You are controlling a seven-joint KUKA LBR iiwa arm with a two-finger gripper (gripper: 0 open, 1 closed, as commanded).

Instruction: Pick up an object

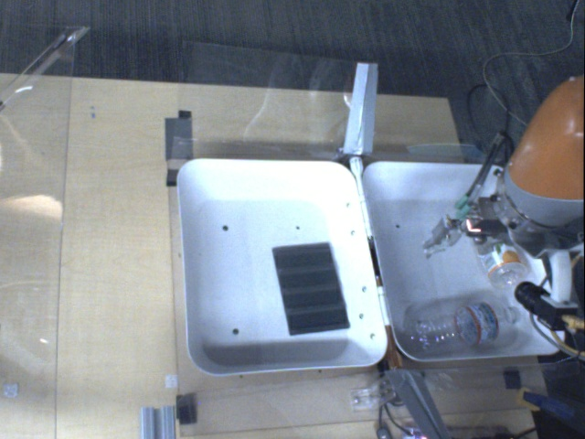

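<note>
Clear plastic bottle [454, 326] is seen lying on its side near the front wall of the right bin [402, 245]. A black ridged pad [311, 288] is seen flat in the left bin [210, 245]. The claw [445, 233] is held above the right bin, apart from the bottle, fingers spread with nothing between.

My arm [553, 154] runs off the frame at three o'clock, so only the orange band and part of the grey wrist show. It covers the right bin's [402, 245] three o'clock wall. My gripper [443, 236] is too small and blurred to read its fingers. A small clear object [505, 265] under my wrist is half hidden. The clear bottle [452, 325] at five o'clock blurs into the white floor.
</note>
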